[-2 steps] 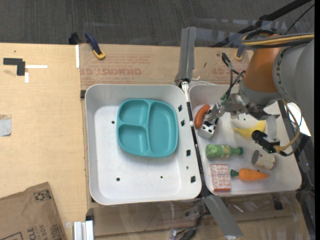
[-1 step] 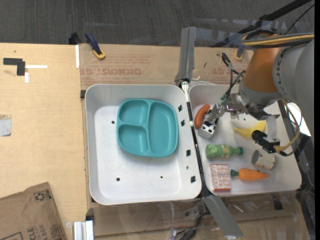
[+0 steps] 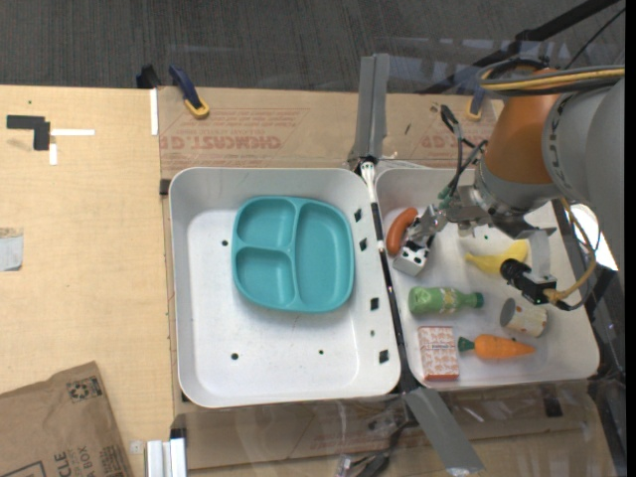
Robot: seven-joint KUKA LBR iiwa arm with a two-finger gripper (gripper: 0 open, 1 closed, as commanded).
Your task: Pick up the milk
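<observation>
Milk lies just down-left of the gripper in the camera view, so close that contact cannot be ruled out; whether the gripper is spread or closed, I cannot tell. The small spotted carton sits against the left wall of the right bin, with a red sausage just beside it and a green bottle near its other side.

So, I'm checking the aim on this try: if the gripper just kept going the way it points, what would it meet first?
Most likely the milk carton. The gripper points down and left toward it, beside the hot dog at the right bin's left wall. Depth is hard to judge from above.
</observation>
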